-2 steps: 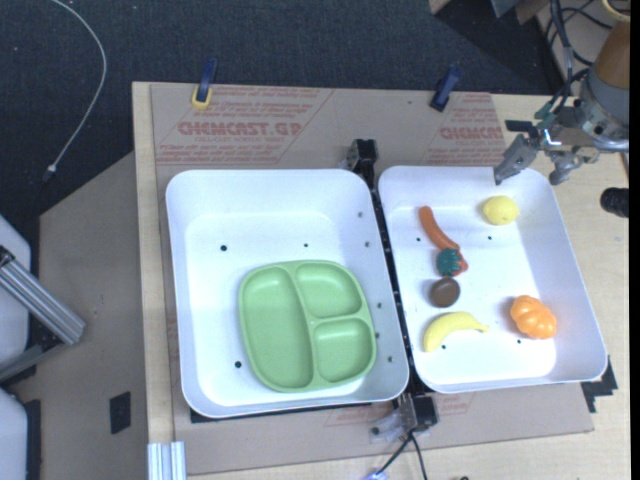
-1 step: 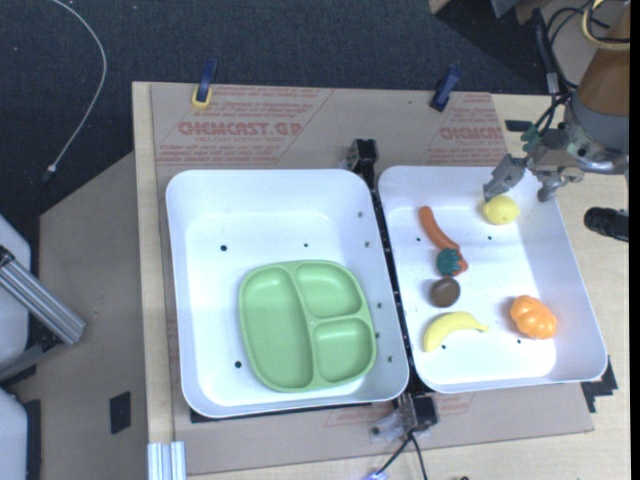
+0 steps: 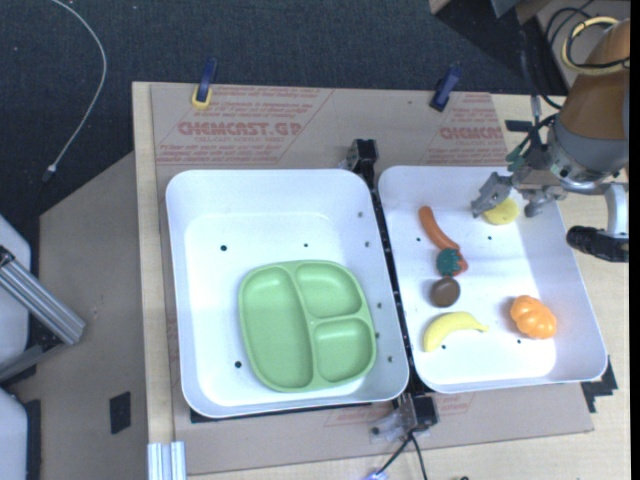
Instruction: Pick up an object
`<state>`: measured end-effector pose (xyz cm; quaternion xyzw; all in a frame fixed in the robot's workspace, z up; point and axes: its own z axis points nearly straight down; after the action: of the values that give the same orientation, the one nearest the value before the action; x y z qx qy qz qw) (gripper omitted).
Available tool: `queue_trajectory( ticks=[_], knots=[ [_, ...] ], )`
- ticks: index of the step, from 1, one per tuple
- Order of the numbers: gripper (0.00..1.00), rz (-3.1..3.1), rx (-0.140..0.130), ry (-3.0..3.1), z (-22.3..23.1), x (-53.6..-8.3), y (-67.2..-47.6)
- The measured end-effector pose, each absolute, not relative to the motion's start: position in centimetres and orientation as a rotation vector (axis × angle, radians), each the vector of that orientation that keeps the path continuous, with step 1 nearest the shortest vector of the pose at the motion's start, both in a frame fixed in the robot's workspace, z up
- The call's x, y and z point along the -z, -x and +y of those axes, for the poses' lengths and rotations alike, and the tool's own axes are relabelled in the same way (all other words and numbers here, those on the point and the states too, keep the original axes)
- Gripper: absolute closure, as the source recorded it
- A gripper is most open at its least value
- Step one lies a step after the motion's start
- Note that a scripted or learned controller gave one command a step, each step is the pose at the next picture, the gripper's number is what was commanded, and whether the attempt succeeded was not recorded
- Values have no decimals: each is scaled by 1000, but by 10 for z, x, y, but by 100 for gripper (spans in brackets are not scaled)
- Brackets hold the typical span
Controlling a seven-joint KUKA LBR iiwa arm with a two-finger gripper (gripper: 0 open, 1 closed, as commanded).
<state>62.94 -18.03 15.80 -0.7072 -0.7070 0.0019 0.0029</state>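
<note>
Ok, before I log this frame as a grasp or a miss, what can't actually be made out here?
- Yellow object under the gripper, camera view: partly covered by the gripper, so its kind and shape are unclear.
- Contact between the two: hidden from above, so no hold can be confirmed.
- Arm: cut off by the view's right and top edges.
- Small brown item and teal item in the right bin: too small to identify.
</note>
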Motion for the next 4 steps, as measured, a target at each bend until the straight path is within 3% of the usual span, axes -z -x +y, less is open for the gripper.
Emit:
queue_trajectory(
  ticks=[1, 3, 4],
  knots=[
    [100, -2224, 1, 2222, -180, -172, -632],
    [100, -2229, 6, 2226, -181, -281, -635],
    [100, -2224, -1, 2215, -139, -272, -627]
  ],
)
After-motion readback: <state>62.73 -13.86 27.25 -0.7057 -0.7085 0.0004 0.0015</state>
